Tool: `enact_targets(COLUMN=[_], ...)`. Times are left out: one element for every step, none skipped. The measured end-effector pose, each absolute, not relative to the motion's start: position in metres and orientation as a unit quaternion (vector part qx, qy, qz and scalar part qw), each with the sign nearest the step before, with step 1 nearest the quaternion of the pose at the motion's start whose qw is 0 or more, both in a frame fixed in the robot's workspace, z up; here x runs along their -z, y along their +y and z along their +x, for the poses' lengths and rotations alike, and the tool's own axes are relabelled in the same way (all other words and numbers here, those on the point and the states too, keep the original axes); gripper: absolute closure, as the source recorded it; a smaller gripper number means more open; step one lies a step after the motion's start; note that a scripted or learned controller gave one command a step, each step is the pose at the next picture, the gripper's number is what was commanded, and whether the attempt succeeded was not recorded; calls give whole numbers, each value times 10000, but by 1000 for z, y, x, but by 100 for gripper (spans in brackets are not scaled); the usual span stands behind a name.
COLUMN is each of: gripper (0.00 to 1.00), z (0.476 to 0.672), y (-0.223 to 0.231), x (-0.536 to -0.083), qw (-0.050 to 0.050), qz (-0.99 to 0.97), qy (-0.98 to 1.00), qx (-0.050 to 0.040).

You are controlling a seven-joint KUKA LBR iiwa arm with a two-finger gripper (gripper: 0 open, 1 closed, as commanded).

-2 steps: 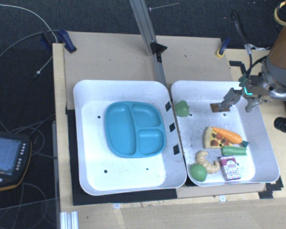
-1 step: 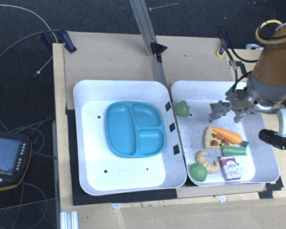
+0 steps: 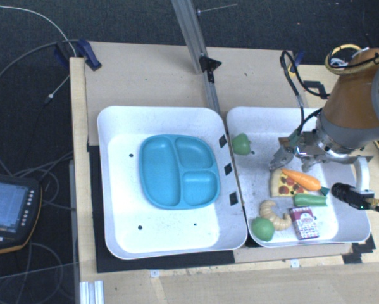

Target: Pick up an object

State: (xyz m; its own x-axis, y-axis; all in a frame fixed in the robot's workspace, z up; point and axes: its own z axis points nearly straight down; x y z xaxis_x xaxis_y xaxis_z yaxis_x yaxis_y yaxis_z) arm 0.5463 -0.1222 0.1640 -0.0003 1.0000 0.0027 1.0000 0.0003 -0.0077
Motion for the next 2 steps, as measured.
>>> enact_targets(gripper=[0, 100], z=[554, 556], y=[-118, -118], x=[-114, -129], qw=[39, 8], qz=[-7068, -7066], qy=[-7074, -7076], qx=[-17, 7])
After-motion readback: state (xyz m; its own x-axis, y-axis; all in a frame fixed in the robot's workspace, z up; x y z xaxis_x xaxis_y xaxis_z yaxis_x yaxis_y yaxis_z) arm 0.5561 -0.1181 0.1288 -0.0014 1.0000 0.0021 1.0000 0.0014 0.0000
